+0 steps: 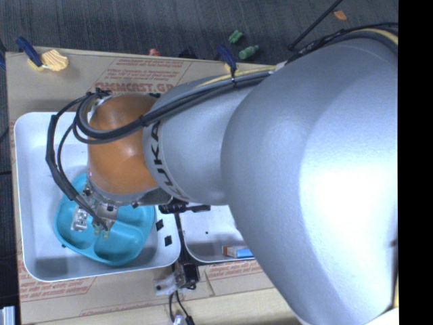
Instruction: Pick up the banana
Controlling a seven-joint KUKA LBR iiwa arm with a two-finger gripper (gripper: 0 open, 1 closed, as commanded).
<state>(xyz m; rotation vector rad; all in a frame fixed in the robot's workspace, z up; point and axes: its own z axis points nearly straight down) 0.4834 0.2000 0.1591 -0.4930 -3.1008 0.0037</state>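
Banana location cannot be told from the camera view, since the large grey arm (284, 168) reaching in from the right covers much of both bins. The claw (95, 222) is seen low over a turquoise plastic dish with two rounded lobes (125, 242), which lies in the near part of the shallow white left bin (27, 181). Whether the claw is wide, narrow or holding anything cannot be told, as its tip is masked by the wrist. Above it the orange band (118, 147) is seen, with black cables (57, 158) looped around it. In the exposed corner of the white right bin (203, 252) a small orange and blue flat item (238, 252) is lying. Both bins are carried by the brown cardboard-covered worktop (135, 66).
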